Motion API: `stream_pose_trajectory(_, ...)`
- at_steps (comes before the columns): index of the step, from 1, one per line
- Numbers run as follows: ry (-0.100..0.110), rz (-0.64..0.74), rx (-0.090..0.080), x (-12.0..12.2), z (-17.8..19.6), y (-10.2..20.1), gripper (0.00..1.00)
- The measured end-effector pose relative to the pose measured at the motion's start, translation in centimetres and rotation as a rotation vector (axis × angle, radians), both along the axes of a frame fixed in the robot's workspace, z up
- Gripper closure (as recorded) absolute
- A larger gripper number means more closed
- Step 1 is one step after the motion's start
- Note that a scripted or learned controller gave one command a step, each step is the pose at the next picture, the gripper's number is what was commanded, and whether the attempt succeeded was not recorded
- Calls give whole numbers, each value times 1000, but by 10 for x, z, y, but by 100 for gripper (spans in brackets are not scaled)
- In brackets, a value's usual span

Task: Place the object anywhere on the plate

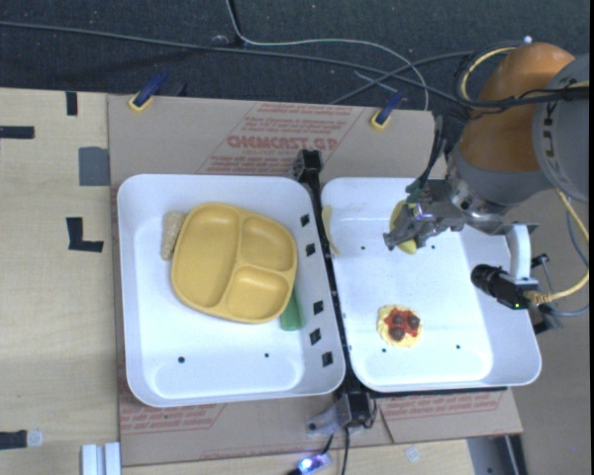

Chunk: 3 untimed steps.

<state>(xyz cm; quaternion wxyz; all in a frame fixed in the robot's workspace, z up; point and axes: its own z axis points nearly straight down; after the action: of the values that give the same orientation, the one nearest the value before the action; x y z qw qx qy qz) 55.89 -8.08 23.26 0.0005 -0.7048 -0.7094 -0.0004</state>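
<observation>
A yellow divided plate (234, 262) lies in the left bin (148, 364). In the right bin (505, 364), near its far edge, my gripper (408, 231) points down at a small yellow object (408, 245). The object shows between the dark fingers, mostly hidden by them, and the gripper looks shut on it. I cannot tell whether the object rests on the bin floor or hangs just above it. The gripper is well to the right of the plate, across the divider between the bins.
A small round yellow piece topped with red berries (401, 325) lies in the right bin's near half. A green item (291, 313) pokes out from under the plate's right edge. A tan piece (170, 234) sits against the plate's left edge.
</observation>
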Motion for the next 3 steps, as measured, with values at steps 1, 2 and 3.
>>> stream_pose_trajectory(1, 1, 1, 0, 0, 8, 54, 100)
stream_pose_trajectory(2, 0, 1, 0, -7, 13, 108, 100)
stream_pose_trajectory(3, 4, -1, -2, -5, -5, 160, 100)
